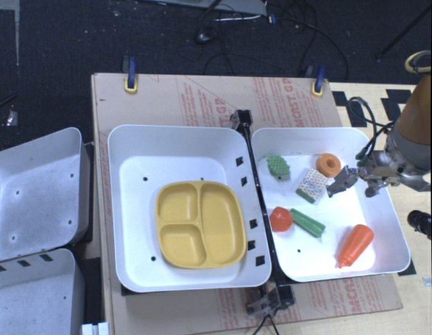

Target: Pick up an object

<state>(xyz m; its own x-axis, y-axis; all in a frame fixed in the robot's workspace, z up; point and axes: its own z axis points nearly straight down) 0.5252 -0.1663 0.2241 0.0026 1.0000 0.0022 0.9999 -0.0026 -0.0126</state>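
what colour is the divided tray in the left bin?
Yellow: the divided tray shows plainly in the camera view.

My gripper (355, 181) hangs over the right bin (393, 218), near its right wall, so that wall crowds my right side. To my left the checked block (313, 185) lies just beside my fingers, and the orange ring (329, 164) sits close above it; between those two there is hardly a gap. Farther left the green knobbly piece (278, 166) lies near the divider (257, 201). Below me the white floor is bare down to the carrot (354, 245), and that is my widest lane. The green stick (307, 222) touches the red ball (281, 219), blocking the bin's middle. In the left bin (132, 187) the yellow tray (200, 224) fills the centre, leaving bare floor around it.
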